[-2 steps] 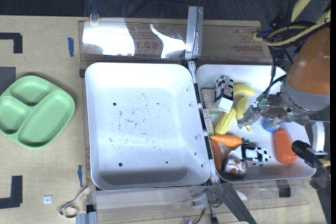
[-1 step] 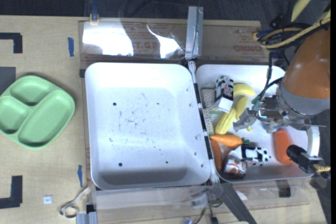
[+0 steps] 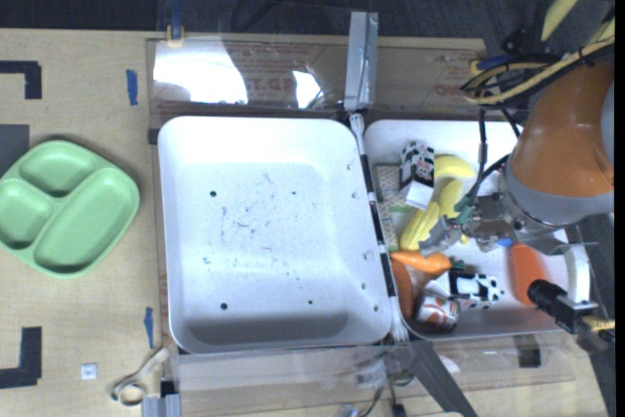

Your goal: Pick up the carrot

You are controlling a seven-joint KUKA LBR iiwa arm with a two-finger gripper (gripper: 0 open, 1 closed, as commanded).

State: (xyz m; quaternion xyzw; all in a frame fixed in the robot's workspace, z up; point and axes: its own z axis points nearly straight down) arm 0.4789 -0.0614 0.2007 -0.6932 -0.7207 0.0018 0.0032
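**Reaching over the right bin, with the carrot below the jaws**

Looking down on the desk (image 3: 78,63), we see two white bins side by side. The left bin (image 3: 264,229) has only small dark marks on its floor. The right bin (image 3: 488,134) holds the clutter, and the arm (image 3: 571,146) comes in over it from the right, grey with its wide orange band.

The carrot (image 3: 422,261) lies in the right bin, close to the wall that it shares with the left bin, with its length running left to right. The jaws (image 3: 457,228) are just above it in the view, near the lower end of a yellow banana (image 3: 439,195). We cannot tell if the jaws are released or clenched (their tips are lost among the objects), and we see nothing clearly between them.

Just beside the carrot, toward the front, lies a black and white toy (image 3: 474,286), and an orange-red object (image 3: 527,271) is to the right of it. Another small black and white object (image 3: 418,163) sits behind the banana.

On the desk, well apart to the left, rests a green divided plate (image 3: 66,207).
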